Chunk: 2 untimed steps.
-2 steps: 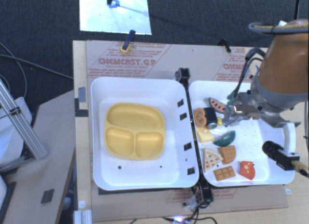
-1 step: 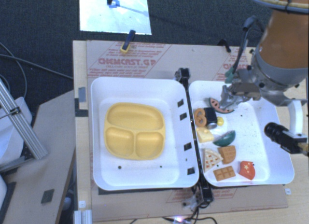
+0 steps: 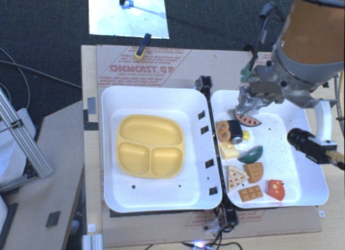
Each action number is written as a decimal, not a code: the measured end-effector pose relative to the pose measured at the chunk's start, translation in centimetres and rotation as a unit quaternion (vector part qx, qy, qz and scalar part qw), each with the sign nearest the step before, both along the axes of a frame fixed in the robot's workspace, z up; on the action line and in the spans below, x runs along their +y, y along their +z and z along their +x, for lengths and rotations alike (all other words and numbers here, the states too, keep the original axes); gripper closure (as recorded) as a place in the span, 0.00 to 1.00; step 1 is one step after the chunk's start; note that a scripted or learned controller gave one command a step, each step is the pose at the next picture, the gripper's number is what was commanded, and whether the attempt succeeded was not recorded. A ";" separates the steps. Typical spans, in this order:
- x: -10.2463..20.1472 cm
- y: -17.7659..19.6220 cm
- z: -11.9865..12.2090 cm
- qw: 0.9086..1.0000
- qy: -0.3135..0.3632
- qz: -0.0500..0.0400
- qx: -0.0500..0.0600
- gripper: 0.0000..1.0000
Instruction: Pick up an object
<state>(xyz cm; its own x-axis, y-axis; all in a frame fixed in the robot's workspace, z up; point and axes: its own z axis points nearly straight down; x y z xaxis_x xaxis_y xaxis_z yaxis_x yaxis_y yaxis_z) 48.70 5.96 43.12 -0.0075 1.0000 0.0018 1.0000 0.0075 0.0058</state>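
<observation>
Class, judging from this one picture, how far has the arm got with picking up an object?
Done: the gripper has reached the right bin, above the watermelon slice. In hand: nothing visibly held. Left: grasping and lifting; the toy foods lie in the bin, and the yellow tray sits in the left bin.

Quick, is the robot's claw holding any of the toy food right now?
Gripper: cannot be told; it sits low over the watermelon slice in the right bin.
</observation>
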 end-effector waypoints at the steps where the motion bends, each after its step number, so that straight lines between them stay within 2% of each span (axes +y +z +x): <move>1: -0.2 0.9 0.1 1.000 0.001 -0.001 0.000 1.00; 2: 3.7 -10.2 -0.2 1.000 0.000 -0.001 0.008 1.00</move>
